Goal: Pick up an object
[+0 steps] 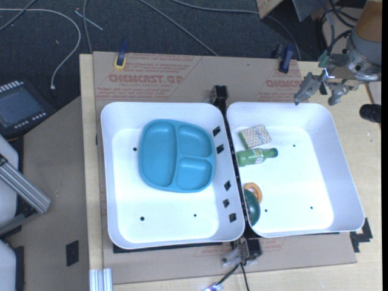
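Gripper [319,91]: hanging up at about 2 o'clock in the shot, over the far rim of the right bin [339,162]. Fingers are spread apart with nothing between them.
Arm: comes in from the right edge, orange band just peeking in the top corner.
Left bin [121,211]: has a blue divided plate [176,156] sitting a bit toward 12 o'clock of the bin's middle, three compartments.
Right bin stuff: everything's bunched along its 9 o'clock side, well away from the gripper.
Patterned packet [255,136]: small squarish thing, nearest the far end.
Green bottle [257,156]: lying on its side just below the packet, cap pointing toward 3 o'clock.
Orange ring [253,192]: down toward 7 o'clock of the bin.
Dark green object [252,208]: touching the ring, can't tell what it is.
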{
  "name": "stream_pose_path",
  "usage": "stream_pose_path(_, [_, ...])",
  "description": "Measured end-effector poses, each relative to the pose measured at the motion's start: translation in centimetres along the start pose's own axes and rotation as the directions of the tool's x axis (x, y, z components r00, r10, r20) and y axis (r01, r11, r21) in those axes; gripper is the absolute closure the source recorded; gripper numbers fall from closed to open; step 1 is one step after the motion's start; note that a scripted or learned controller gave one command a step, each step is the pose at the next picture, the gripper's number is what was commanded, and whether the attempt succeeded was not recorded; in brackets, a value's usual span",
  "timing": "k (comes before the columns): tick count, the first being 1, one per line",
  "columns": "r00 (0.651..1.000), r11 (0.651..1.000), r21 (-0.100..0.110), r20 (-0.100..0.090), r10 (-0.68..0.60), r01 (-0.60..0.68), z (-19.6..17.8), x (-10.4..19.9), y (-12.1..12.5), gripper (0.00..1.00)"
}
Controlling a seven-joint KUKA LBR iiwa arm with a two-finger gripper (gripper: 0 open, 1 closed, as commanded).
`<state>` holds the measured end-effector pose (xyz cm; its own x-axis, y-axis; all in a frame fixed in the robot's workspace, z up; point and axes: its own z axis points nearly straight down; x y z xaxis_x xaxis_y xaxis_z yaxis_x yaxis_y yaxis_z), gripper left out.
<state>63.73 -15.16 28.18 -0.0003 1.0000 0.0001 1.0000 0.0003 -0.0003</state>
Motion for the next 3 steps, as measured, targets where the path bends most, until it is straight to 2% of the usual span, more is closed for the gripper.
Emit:
stream_pose_path(1, [1.0,1.0,0.006,-0.002,-0.001,0.001,5.0,1.0,0.2,0.0])
stream_pose_path(2, [1.0,1.0,0.008,-0.002,0.001,-0.001,11.4,0.8,0.1,0.0])
stream_pose_path(3, [1.0,1.0,0.005,-0.001,-0.001,0.001,16.5,1.6,0.7,0.0])
